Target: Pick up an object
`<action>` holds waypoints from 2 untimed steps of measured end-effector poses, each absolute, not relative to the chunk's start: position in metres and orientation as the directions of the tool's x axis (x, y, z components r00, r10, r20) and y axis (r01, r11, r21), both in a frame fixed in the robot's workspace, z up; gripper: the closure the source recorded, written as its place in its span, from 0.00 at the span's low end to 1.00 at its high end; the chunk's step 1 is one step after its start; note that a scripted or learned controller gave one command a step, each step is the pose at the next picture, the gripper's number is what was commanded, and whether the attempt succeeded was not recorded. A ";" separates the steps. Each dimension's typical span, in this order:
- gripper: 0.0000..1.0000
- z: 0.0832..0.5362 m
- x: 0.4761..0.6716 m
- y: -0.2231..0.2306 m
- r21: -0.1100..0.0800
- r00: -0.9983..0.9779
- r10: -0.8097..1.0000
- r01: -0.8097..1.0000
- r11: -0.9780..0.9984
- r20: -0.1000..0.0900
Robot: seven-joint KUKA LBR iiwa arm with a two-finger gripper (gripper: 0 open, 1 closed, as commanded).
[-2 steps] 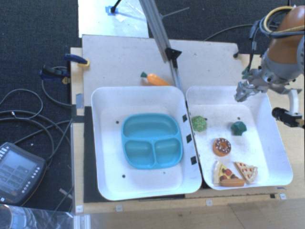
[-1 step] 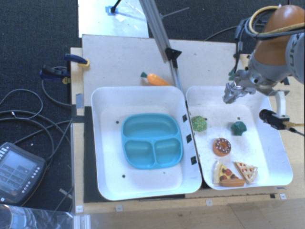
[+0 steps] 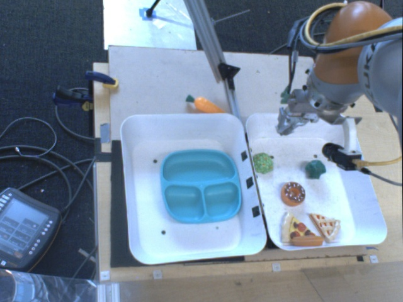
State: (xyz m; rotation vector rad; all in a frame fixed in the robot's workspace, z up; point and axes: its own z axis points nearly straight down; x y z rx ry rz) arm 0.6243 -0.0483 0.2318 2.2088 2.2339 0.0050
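Claw, state unclear, hangs at eleven o'clock in the right bin; green toy lies at its seven, so a straight drop likely grabs nothing.

Right bin far strip bare; donut, pizza slice, waffle crowd near end; last two perhaps touching.
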 end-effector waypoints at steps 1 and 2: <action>1.00 0.226 0.620 -0.003 0.001 -0.010 1.000 1.000 0.010 0.002; 1.00 0.224 0.608 0.058 0.000 -0.012 1.000 1.000 0.012 0.003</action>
